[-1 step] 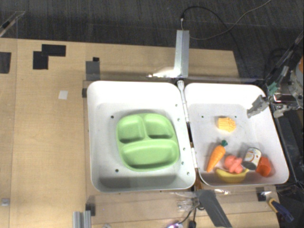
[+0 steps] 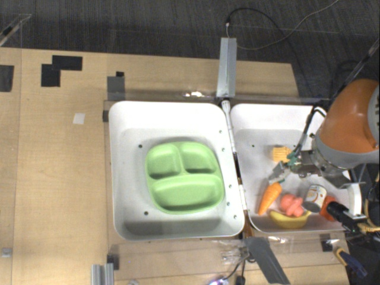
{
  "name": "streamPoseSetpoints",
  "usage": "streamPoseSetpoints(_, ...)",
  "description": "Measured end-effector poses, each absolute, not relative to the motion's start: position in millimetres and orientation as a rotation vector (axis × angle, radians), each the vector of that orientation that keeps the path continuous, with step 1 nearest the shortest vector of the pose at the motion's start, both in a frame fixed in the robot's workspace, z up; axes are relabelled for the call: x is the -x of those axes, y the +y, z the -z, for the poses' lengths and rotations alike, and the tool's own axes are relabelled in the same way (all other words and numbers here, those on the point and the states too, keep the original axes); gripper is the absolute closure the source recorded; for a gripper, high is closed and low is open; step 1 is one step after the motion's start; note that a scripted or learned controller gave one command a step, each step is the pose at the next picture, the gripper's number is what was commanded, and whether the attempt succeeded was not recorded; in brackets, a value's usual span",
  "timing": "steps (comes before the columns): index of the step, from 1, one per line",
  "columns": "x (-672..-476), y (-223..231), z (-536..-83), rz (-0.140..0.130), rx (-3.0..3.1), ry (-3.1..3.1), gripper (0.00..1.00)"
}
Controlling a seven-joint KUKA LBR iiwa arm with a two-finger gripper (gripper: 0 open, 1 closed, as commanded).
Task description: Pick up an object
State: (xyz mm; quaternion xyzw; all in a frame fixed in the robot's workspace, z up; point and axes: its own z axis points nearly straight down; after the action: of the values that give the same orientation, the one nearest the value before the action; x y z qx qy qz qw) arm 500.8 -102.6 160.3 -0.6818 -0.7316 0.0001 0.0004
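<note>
Tool [image 2: 284, 168] over right bin [image 2: 255, 120], fingers spread, holding nothing; carrot [image 2: 270, 198] lies just below it toward the near wall, long axis tilted, beside pink toy [image 2: 291, 204] and banana [image 2: 289, 219]

The arm reaches in, claw [image 2: 284, 170] lowered, fingers spread.

Divided tray [image 2: 184, 176] in the left bin [image 2: 127, 129]; carrot [image 2: 270, 198] and banana [image 2: 289, 219] in the right bin [image 2: 255, 123].
</note>
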Motion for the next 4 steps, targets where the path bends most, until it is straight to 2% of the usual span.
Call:
streamPoseSetpoints(1,-504.4,-114,-122,0.001,2.145,-2.294,0.00)
streamPoseSetpoints(2,-492.2,-96,-90,0.013,2.197,-2.265,0.00)
streamPoseSetpoints(3,-496.1,-95,-99,0.023,2.198,-2.269,1.00)
streamPoseSetpoints(4,-527.7,-24,-183,0.002,2.164,-2.278,1.00)
